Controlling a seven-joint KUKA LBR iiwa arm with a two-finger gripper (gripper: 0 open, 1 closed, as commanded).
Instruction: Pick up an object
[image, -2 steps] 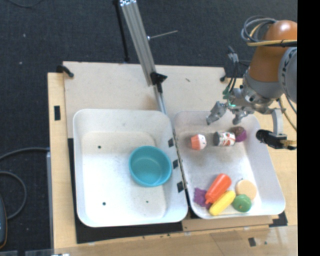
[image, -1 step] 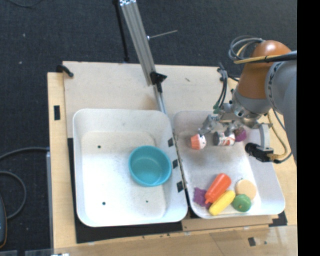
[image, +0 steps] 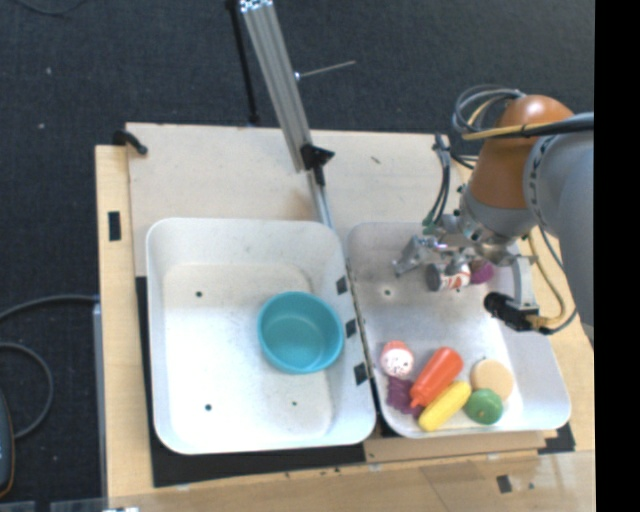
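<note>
Orange carrot-shaped plastic toy (image: 437, 372) lies in the lower part of the right white bin (image: 372, 262), long axis diagonal, lower left to upper right. Yellow oblong toy (image: 445, 405) sits just below it, same diagonal, touching. In the same cluster you have a pink-and-white round toy (image: 397, 357), a purple toy (image: 400, 394), a tan round toy (image: 492, 377) and a green round toy (image: 485, 405). Teal plastic bowl (image: 300, 332) sits upright in the left white bin (image: 160, 240). Both bins are on a pale wooden bench (image: 200, 165) over dark carpet (image: 100, 60); a metal post (image: 275, 70) slants in from the top. The grey arm (image: 520, 170) enters upper right, with its gripper (image: 445, 268) low over the right bin's upper half. A small pink-purple item (image: 482, 270) sits just beside the gripper. You can't tell if the gripper is open or closed.
</note>
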